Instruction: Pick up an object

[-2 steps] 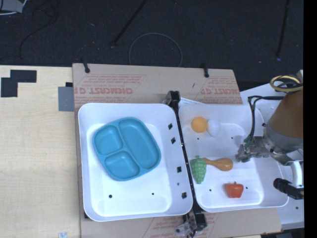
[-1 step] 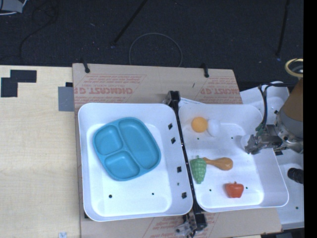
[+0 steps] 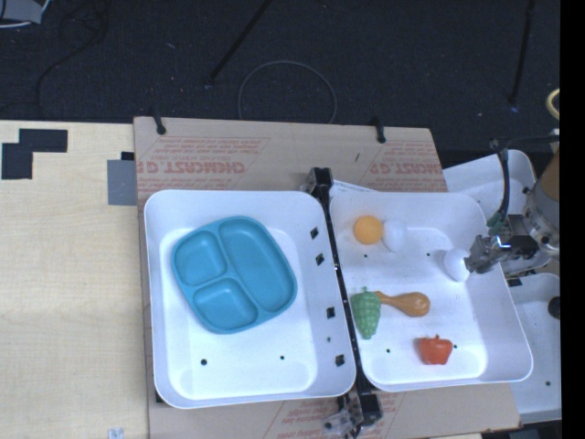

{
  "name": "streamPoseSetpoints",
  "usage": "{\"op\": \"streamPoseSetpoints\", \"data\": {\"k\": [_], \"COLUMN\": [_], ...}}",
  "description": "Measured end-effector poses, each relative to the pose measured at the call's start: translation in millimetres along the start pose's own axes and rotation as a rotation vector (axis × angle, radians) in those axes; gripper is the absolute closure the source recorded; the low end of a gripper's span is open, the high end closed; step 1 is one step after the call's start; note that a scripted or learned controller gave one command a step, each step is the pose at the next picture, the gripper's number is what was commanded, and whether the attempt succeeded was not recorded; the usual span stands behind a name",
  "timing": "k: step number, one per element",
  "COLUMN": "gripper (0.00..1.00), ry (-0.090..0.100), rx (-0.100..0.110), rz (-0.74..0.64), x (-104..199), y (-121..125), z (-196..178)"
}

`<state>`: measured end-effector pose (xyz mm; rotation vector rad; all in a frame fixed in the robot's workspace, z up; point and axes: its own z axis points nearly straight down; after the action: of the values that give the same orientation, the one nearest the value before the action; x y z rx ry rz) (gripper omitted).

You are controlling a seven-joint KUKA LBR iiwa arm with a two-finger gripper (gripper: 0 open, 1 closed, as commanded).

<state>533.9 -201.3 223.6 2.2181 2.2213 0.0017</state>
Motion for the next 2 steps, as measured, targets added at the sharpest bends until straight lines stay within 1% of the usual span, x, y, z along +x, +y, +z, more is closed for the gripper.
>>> {"op": "streamPoseSetpoints", "data": {"k": [1, 2], "gripper": [1.00, 1.00], "ry": [0.004, 0.004], "rx": [0.005, 0.006], "rz": [-0.004, -0.003], "x": [60, 112], "y": [2, 7], "z": [-8, 4]}}
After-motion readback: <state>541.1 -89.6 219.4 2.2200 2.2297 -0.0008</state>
